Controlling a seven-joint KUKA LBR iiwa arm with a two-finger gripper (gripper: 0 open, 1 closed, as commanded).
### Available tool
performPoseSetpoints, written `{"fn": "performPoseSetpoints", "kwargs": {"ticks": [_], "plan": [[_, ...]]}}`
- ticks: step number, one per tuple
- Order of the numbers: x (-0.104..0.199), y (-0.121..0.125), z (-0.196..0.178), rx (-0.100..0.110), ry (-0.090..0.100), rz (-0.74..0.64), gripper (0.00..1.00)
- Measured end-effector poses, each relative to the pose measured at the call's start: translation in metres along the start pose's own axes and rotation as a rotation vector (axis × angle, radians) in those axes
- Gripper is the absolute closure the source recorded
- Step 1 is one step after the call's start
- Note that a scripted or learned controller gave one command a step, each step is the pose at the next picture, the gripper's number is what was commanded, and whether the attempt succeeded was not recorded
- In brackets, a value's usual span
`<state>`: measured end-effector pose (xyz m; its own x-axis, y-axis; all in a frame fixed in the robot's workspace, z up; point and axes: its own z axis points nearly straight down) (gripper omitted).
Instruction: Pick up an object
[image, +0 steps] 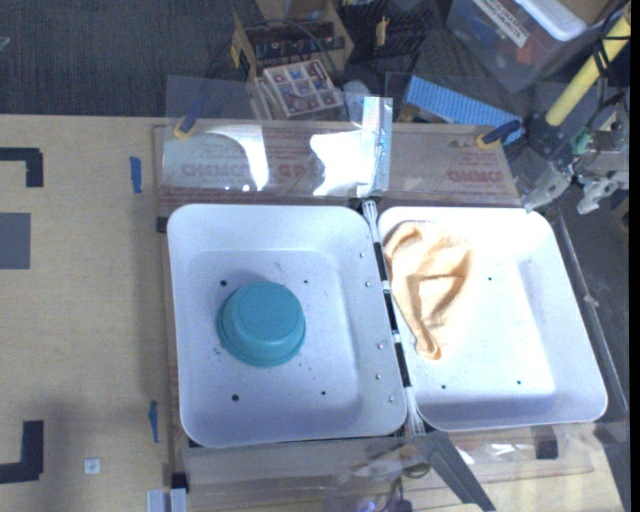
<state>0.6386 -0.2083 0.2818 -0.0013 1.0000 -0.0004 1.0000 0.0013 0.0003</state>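
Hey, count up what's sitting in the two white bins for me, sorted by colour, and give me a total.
Teal: 1, the upside-down bowl in the left bin
Tan: 1, the crumpled cloth in the right bin, lying along that bin's left side
Total: 2

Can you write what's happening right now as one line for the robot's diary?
left bin: teal bowl upside down | right bin: crumpled tan cloth by left wall | nothing picked yet
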Motion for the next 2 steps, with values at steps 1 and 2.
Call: {"fn": "performPoseSetpoints", "kwargs": {"ticks": [1,2], "plan": [[0.087,0.003,0.068,0.0,0.0,-0.115,0.0],[0.072,0.028,0.167,0.0,0.0,-0.248,0.0]]}}
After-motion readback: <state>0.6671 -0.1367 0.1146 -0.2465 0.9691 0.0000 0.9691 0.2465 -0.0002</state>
